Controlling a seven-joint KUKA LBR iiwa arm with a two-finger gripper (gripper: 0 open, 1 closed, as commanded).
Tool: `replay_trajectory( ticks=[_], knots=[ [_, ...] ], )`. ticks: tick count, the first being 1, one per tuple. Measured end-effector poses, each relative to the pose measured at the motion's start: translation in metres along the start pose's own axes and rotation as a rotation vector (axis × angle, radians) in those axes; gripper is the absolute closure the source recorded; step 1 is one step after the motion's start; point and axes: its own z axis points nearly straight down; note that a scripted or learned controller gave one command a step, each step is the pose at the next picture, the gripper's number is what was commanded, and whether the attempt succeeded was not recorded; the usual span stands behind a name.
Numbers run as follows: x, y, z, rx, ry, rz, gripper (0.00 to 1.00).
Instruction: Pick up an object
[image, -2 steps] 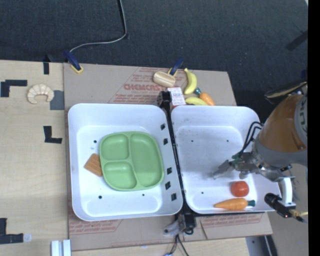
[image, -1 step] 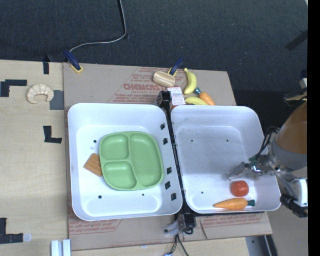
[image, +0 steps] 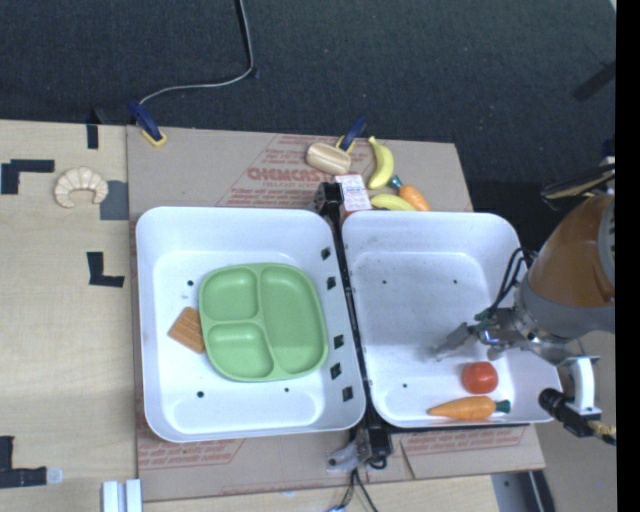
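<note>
Camera view from above: the tool (image: 452, 343) hangs inside the right bin (image: 420, 235), fingers spread and gripping nothing, just beside a red tomato (image: 480, 377); an orange carrot (image: 466, 407) lies close below that tomato.

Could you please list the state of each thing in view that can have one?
Green tray: lying flat in the left bin, nothing in its compartments.
Cracker: partly tucked under the tray's left edge.
Tomato: loose on the right bin's floor.
Carrot: lying on its side.
End effector: holding nothing.
</note>
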Motion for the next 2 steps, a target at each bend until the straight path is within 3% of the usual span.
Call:
replay_trajectory(
  ticks=[1,2],
  knots=[
    [-0.006,0.000,0.035,-0.003,-0.003,0.001,0.00],
    [-0.045,0.002,0.038,-0.004,0.002,-0.002,0.00]
  ],
)
